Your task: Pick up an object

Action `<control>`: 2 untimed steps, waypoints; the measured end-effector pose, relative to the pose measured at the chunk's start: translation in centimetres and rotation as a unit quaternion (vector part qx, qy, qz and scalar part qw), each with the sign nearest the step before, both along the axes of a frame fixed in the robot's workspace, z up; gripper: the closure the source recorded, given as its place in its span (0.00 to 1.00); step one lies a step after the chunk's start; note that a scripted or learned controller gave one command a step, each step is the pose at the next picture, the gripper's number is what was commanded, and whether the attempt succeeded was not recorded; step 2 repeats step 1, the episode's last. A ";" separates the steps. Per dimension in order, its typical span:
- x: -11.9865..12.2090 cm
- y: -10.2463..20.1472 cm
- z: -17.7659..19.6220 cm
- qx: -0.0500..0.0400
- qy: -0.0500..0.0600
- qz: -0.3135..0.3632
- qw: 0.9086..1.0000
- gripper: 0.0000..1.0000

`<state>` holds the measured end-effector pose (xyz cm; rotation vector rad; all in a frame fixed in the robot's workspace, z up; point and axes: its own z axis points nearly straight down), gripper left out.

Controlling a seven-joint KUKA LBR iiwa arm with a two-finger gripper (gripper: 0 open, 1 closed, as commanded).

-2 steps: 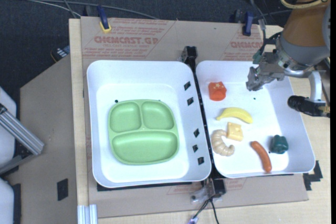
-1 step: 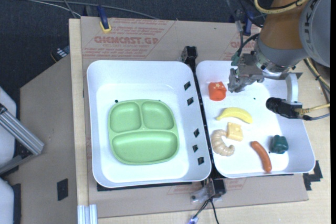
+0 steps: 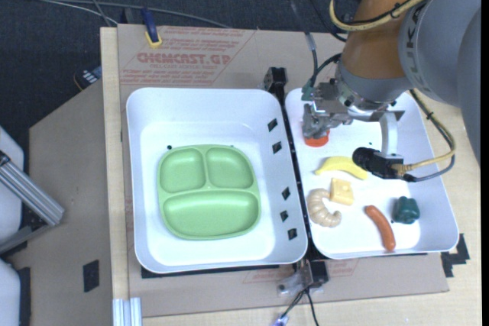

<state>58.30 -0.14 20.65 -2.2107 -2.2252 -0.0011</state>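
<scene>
The claw [image 3: 317,122] of a grey robot arm [image 3: 443,19] with an orange band hangs low over the far left corner of the right-hand white bin [image 3: 432,141], directly above a small red object [image 3: 315,139] that peeks out just beneath it. From this angle it cannot be told whether the claw is spread, pressed together or pinching the red piece, nor whether the 2 touch. Just below the claw in the picture and slightly to its right lies a yellow banana [image 3: 341,166], with a pale yellow wedge of cheese [image 3: 342,192] just beyond that and a curled, cream-coloured croissant [image 3: 323,208] beside the wedge, touching or nearly so. Farther from the claw, toward the bin's near right corner, sit a red sausage [image 3: 380,227] and a dark green vegetable [image 3: 406,210], close together but apart. To the claw's left, across the line where the 2 bins meet, the other white bin [image 3: 149,118] holds a light green plate [image 3: 208,191] with 3 compartments, lying flat and well apart from the claw.
</scene>
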 end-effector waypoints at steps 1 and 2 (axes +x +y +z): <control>-0.2 5.5 -0.6 -0.001 0.000 0.000 1.000 1.00; -0.2 5.5 -0.6 -0.001 0.000 0.000 1.000 1.00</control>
